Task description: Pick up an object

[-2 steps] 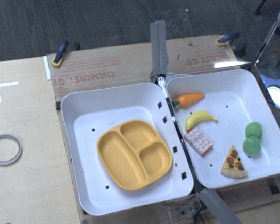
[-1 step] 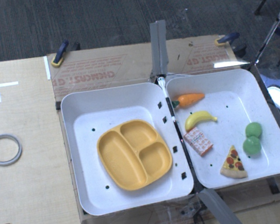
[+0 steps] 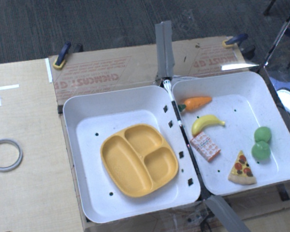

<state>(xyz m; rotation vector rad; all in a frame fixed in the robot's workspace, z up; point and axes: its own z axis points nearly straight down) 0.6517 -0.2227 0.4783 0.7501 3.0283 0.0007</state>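
Right now the pickable stuff all sits in the right bin [image 3: 272, 99]: a carrot [image 3: 196, 102] near the top-left corner, a banana [image 3: 206, 124] just below it, a small red-and-white packet [image 3: 205, 147] below that, a pizza slice toy [image 3: 241, 169] toward the front, and two green balls [image 3: 261, 143] touching each other by the right wall. The left bin [image 3: 80, 149] carries a yellow divided plate [image 3: 139, 159] lying flat, approx. centred.

Key relation: the arm comes in from the right, so the green balls are prob. the closest targets, w/ the pizza slice next; carrot and banana lie farthest, up against the divider side. Carrot's long axis runs roughly left-right, tip pointing right; the banana's too, curved, so a grip across either would need fingers set front-to-back. The packet lies tilted, long axis running diagonal. Things are apart enough for a clean descent, except the two balls, which touch.

Tool: can't tell its state from this view, nor what it touches, so nothing can be called held. Judging by that, the pick isn't done yet; approach and descent are all to come.

Elsewhere on the worktop [image 3: 35, 210], a tape roll [image 3: 2, 154] lies well left of the bins.
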